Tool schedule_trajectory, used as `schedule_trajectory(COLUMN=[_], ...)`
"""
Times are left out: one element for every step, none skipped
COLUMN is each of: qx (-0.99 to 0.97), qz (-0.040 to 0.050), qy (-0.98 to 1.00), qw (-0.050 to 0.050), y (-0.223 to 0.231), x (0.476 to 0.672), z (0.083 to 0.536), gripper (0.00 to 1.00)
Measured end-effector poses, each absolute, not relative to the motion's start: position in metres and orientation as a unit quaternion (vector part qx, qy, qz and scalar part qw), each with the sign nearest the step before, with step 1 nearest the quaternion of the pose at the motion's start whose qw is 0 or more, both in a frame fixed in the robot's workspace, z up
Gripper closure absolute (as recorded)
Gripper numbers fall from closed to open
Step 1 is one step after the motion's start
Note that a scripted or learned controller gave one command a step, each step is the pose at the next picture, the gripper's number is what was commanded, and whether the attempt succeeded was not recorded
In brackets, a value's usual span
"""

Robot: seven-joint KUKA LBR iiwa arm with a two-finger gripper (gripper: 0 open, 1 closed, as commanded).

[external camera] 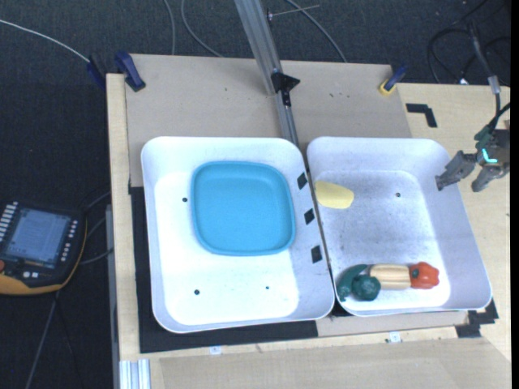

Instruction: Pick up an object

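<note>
Hovering at the right rim of the right bin [454, 217], the gripper [472, 173] has its fingers spread apart and clamped on nothing. Candidates lie well apart from it — a yellow piece [334, 194] against the bin's left wall, and along the front wall a green object [358, 285], a tan roll [390, 276] and a red piece [424, 275], touching in a row. The yellow piece looks the safer pick, I judge: it sits alone, so the fingers can straddle it without nudging neighbours — descend centred, close only once low. The left bin [162, 258] holds a blue plate [243, 207].
</note>
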State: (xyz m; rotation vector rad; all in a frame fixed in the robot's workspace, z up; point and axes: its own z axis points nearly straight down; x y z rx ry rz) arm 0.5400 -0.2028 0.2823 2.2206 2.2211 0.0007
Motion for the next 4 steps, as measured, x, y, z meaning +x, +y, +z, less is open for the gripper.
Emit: schedule_trajectory(qx=[0.707, 0.707, 0.707, 0.707], qz=[0.0002, -0.0006, -0.0010, -0.0011], qy=[0.707, 0.707, 0.707, 0.707], qw=[0.000, -0.001, -0.002, -0.002], y=[-0.203, -0.201, -0.209, -0.205], x=[0.540, 0.534, 0.532, 0.529], z=[0.282, 0.239, 0.180, 0.118], gripper=[0.00, 0.00, 0.00, 0.00])
